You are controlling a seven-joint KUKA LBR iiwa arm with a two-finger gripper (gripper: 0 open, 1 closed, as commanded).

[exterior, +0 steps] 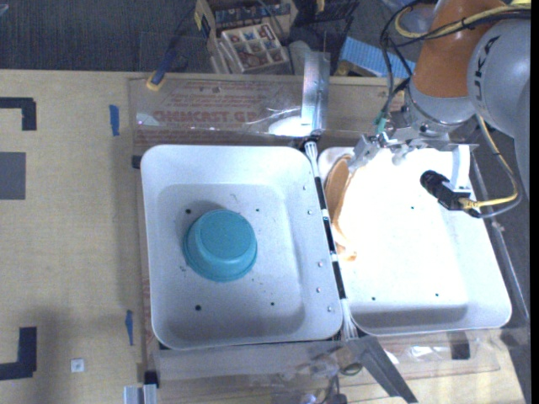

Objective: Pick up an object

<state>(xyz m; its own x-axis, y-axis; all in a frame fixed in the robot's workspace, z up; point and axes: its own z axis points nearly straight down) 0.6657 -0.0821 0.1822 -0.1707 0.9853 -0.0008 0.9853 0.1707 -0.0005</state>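
Note:
A teal bowl (221,243) sits upside down in the left white bin (168,175). In the right white bin (472,310), an orange-brown curved object (337,194) leans against the left wall; glare washes out much of that bin's floor. My gripper (376,146) hangs over the far left corner of the right bin, just above and to the right of the orange-brown object. Nothing is visible between its fingers.
A clear plastic sheet and a metal bar (314,91) lie behind the bins. Boxes and a wire rack (248,23) stand beyond the bench. A black cable fitting (440,188) hangs from the arm over the right bin.

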